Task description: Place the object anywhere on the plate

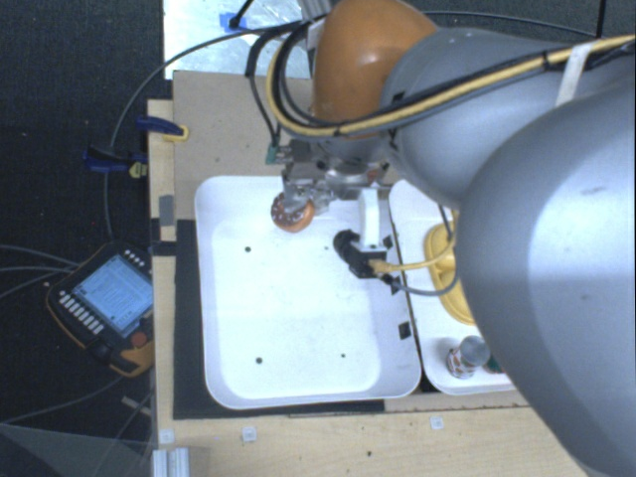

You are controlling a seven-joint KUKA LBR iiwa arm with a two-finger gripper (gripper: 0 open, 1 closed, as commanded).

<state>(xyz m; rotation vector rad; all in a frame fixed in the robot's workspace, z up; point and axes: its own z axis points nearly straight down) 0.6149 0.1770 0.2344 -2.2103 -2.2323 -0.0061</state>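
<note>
Right beneath the claw (pixel 303 195) — a round brown object (pixel 293 213) — grip state unclear.

Single fixed camera above bench (pixel 298 427), looking down at slant. Left bin (pixel 288 306) near frame centre, seen whole. Right of it, right bin (pixel 437 371) partly hidden under arm (pixel 517 157). Arm very near lens, looming large above and right of left bin. Left of left bin, dark floor with handheld pendant (pixel 104 301). Only one view, so no overlap.
</note>
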